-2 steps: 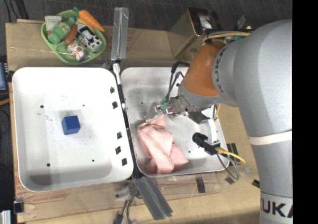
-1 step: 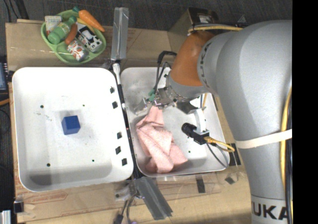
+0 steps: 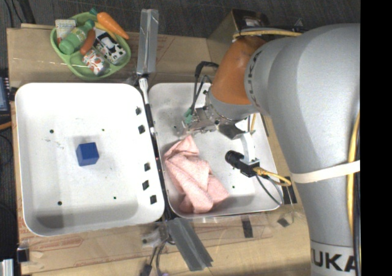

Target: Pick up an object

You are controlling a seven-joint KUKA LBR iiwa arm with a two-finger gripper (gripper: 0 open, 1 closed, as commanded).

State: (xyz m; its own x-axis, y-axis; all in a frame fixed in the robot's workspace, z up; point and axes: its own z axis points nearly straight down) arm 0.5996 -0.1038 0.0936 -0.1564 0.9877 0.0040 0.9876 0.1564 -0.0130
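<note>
Bench: brown board [image 3: 184,48] carrying two white bins side by side; dark floor behind.
Arm [image 3: 306,103]: grey, orange band, reaches in from right and covers the right bin's far corner.
Gripper [image 3: 195,120]: low in the right bin, just above the cloth's top edge; fingers too small and cluttered to read (cannot tell if apart or together).
Left bin [image 3: 37,146]: one blue cube [image 3: 87,153], left of centre.
Right bin [image 3: 160,100]: crumpled pink cloth [image 3: 191,174] along the near-left side.
Green bowl [image 3: 73,68]: behind the left bin, heaped with toy food (carrot on top).
</note>
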